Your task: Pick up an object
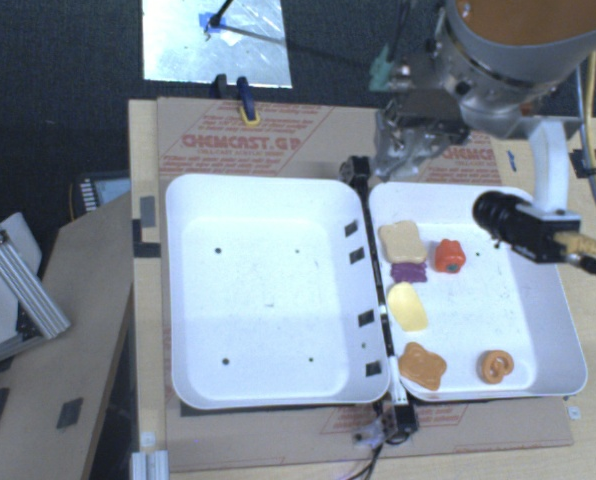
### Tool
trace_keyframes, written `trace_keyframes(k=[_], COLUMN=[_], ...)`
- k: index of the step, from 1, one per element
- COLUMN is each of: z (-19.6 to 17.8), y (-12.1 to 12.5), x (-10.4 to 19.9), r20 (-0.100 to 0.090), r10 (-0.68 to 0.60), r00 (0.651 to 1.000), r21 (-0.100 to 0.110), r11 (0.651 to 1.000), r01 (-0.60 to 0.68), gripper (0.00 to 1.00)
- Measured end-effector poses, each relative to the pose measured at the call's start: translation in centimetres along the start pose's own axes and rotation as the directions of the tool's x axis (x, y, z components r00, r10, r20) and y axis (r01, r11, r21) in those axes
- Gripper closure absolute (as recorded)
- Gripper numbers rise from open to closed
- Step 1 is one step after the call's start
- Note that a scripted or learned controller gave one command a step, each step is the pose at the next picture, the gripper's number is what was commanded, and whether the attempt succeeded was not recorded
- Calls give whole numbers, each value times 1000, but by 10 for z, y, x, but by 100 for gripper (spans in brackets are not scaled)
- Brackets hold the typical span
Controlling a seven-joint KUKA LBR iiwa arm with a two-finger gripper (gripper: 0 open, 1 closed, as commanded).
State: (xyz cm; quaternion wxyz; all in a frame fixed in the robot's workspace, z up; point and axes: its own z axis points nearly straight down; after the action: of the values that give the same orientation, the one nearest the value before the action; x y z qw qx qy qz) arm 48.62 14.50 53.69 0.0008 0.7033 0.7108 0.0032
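Note:
The right bin (548,318) holds several small items: a tan bread slice (401,239), a purple block (409,271), a red pepper (450,256), a yellow piece (408,308), an orange-brown toast shape (423,366) and a small pretzel ring (495,366). My gripper (406,153) hangs over the back left corner of that bin, above and behind the bread slice, apart from every item. Nothing shows between its tips.
The left bin (268,288) lies beside the right one, with a black divider strip (370,268) between them. A black cylinder on a white bracket (518,225) juts over the right bin's back right. A blue clamp (246,100) sits behind the bins.

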Motion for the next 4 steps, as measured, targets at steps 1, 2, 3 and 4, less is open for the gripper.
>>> trace_keyframes(k=[1, 2, 3, 4], z=[2, -9, -21, -32], y=[0, 1, 1, 1], x=[54, 52, 52, 52], r20=[1, 0, -2, -3], r10=[2, 6, 3, 2], r00=[1000, 1000, 1000, 1000], r21=[4, 2, -1, -2], r11=[1000, 1000, 1000, 1000], r01=[-2, -6, -3, -2], gripper=[100, 100, 100, 100])
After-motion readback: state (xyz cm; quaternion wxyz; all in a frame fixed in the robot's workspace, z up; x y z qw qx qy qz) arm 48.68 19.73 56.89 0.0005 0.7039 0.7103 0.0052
